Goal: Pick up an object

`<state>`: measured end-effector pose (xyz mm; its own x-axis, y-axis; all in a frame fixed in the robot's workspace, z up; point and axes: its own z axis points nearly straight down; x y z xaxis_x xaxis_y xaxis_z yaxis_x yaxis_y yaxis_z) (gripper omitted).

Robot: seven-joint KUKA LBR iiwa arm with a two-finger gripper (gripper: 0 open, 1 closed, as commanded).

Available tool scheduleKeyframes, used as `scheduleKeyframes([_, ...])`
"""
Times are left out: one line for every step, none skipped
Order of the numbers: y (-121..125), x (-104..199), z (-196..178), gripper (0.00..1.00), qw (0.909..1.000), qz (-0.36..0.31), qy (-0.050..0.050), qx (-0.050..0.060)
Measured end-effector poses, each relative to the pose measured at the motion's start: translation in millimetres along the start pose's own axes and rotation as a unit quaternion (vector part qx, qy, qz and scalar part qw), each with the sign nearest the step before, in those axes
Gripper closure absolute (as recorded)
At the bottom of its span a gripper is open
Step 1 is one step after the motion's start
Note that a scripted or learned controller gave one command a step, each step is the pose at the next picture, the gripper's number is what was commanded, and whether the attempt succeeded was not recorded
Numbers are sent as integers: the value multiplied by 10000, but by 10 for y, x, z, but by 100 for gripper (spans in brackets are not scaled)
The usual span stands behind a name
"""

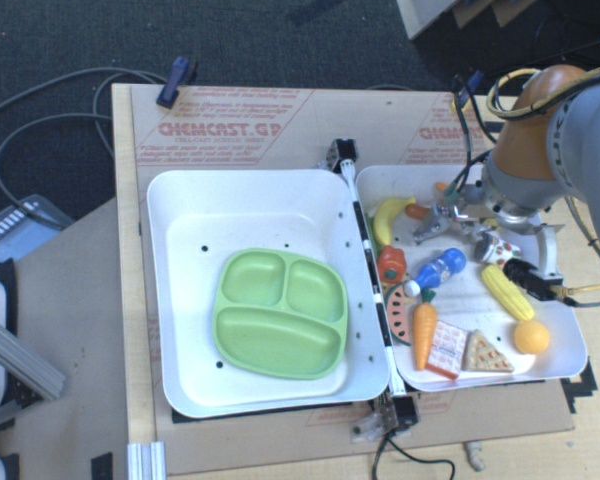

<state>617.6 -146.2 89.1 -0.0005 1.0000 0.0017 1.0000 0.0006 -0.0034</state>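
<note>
Two shallow white plastic bins sit side by side on the cardboard-topped desk [280, 118]. The left bin [180, 218] carries a light green divided plastic plate [280, 313] lying flat near its middle. The right bin [570, 343] is crowded with small toy foods: a curved yellow banana [387, 218] near its upper left corner, a red and orange pepper-like piece [391, 265] just below it against the dividing wall, a small blue and white plastic bottle [436, 270] lying on its side near the centre, an orange carrot [423, 324] pointing down beside a dark watermelon slice [396, 315], a flat red and white packet [446, 351] touching the carrot's lower end, a triangular pizza slice [486, 354] just right of the packet, a round orange fruit [531, 338] at the lower right, and a yellow corn cob [507, 292] lying at a slant above it. The grey arm with its orange band [540, 118] reaches in from the right, and its metal end effector [450, 216] hangs over the upper part of the right bin, near the banana and above the bottle; whether it is spread or pressed together cannot be told from this angle, and nothing is seen pinched in it. Black cables [470, 118] loop around the wrist. A blue clamp [175, 81] sits at the desk's upper left edge, and a black clip [342, 152] sits where the bins meet.
</note>
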Motion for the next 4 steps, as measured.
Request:
scheduleKeyframes([438, -90, -1, 0, 9999, 10, 59, 129])
scheduleKeyframes([452, 230, 54, 0, 10000, 5, -34, 64])
scheduleKeyframes([453, 437, 40, 0, 10000, 28, -58, 60])
scheduleKeyframes([103, 313, 44, 0, 10000, 5, -10, -10])
